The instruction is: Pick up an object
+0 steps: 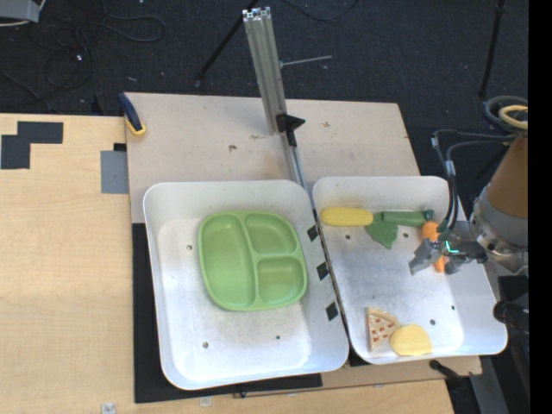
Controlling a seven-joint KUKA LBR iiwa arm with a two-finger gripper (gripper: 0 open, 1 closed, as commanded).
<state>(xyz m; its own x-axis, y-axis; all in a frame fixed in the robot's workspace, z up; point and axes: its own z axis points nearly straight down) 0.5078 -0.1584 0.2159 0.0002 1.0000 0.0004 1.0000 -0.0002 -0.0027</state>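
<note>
My gripper (429, 257) hangs low over the right part of the right bin (388, 313), its grey fingers pointing left. An orange carrot-like piece (429, 229) with a green top (392, 223) lies just above the fingers, and another small orange bit (441, 264) shows beside them. A yellow corn cob (346, 217) lies at the bin's upper left. A pizza slice (379, 327) and a yellow lemon-like lump (410, 341) sit near the bin's front edge. Nothing is visibly held between the fingers.
The left bin (172, 317) holds a green divided plate (254, 260). A metal post (267, 67) stands behind the bins. Black clips (321, 270) line the seam between the bins. The arm's body (509, 205) fills the right side.
</note>
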